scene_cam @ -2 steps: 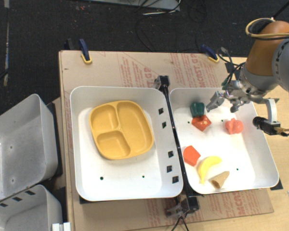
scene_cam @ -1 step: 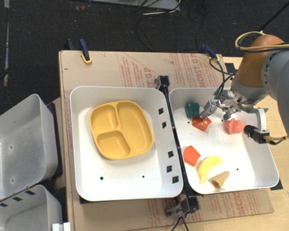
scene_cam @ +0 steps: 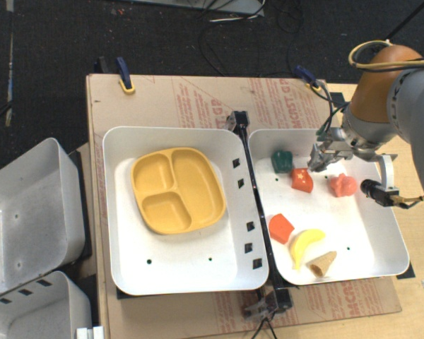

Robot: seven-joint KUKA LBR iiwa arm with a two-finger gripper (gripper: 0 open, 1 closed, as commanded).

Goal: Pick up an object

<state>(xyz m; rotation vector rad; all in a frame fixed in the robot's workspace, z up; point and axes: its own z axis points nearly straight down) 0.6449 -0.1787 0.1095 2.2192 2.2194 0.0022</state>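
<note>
The right bin (scene_cam: 381,253) holds several small objects. A green block (scene_cam: 282,161) lies at its back left, with a red block (scene_cam: 302,181) just in front of it. A pink piece (scene_cam: 343,185) sits right of the red block. Nearer the front lie an orange block (scene_cam: 281,227), a yellow banana (scene_cam: 305,244) and a tan cone (scene_cam: 324,263). My gripper (scene_cam: 323,159) hangs low over the bin's back, above and between the red block and the pink piece. I see nothing between its fingers.
The left bin (scene_cam: 120,260) carries a yellow divided plate (scene_cam: 177,189). A black divider with clips (scene_cam: 251,203) runs between the bins. The arm's orange band (scene_cam: 378,83) and cables come in from the right. Grey containers (scene_cam: 28,210) stand at the far left.
</note>
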